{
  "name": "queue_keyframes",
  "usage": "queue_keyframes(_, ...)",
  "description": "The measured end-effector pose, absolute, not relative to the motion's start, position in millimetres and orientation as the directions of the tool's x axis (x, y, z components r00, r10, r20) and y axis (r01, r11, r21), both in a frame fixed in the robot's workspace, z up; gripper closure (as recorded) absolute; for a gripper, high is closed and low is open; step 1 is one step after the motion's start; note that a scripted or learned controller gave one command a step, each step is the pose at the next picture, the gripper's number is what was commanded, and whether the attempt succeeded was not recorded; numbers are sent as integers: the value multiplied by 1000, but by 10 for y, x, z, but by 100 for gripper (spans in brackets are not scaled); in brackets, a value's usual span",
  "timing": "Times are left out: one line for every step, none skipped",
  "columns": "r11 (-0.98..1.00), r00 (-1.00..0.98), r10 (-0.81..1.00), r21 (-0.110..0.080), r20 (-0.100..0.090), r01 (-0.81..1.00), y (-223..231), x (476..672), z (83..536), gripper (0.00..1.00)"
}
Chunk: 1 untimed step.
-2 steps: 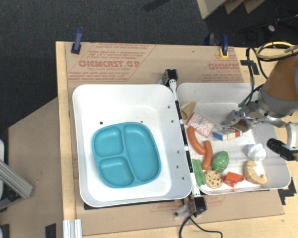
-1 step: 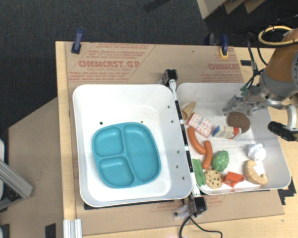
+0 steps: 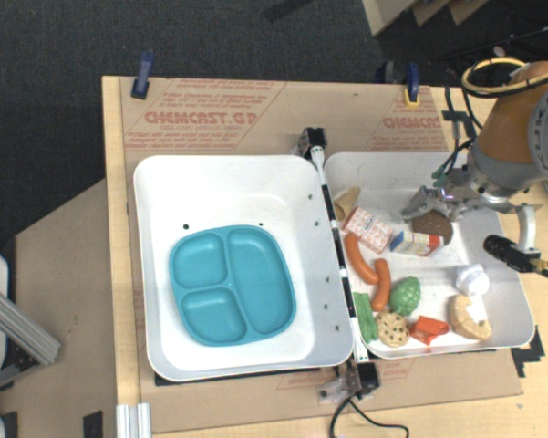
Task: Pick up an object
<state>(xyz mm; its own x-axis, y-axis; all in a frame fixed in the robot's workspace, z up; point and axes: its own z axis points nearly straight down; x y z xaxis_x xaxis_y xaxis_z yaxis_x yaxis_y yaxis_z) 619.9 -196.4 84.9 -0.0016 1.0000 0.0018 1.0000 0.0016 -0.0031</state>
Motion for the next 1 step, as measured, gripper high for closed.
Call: queue_keyframes(2,-2,1000,1,-1,1000,-1976,6211,957,100)
